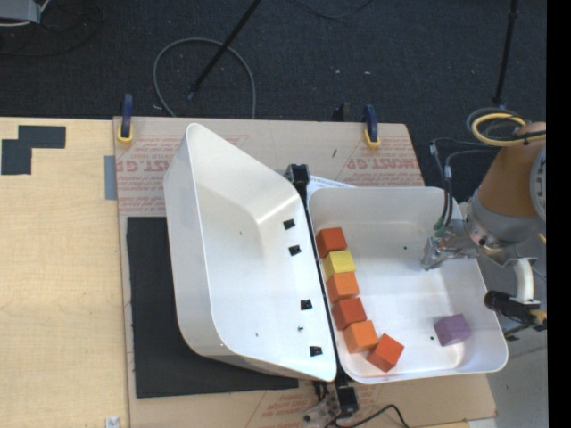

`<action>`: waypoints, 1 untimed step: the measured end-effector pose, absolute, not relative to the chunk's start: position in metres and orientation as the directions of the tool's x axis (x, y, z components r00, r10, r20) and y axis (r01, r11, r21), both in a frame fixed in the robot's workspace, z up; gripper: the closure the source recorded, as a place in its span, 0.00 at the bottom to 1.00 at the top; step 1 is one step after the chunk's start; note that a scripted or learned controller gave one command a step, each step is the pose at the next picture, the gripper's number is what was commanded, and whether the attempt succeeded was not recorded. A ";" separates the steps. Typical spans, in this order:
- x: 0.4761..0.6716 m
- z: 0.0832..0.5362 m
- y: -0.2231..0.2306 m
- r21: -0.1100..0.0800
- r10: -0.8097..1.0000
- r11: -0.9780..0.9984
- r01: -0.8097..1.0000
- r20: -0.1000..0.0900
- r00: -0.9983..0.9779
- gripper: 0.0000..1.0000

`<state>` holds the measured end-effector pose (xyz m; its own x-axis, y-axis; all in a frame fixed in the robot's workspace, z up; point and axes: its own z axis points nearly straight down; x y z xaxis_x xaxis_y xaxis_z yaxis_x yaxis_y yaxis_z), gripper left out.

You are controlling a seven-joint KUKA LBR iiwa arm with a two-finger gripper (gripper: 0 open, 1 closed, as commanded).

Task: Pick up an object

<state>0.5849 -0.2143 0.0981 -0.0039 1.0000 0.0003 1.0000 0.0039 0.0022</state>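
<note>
The right shallow white plastic bin holds six wooden cubes along its left wall: orange, yellow, orange, red-orange, orange, red-orange. A purple cube sits apart, near its right corner. The left white bin is tilted. The gripper hovers near the right wall.

Six orange, yellow and red wooden cubes line the left wall of the shallow white plastic right bin. A purple wooden cube lies near its right corner.
</note>
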 end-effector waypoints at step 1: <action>0.588 0.161 -0.216 0.005 1.000 0.000 1.000 -0.002 0.000 1.00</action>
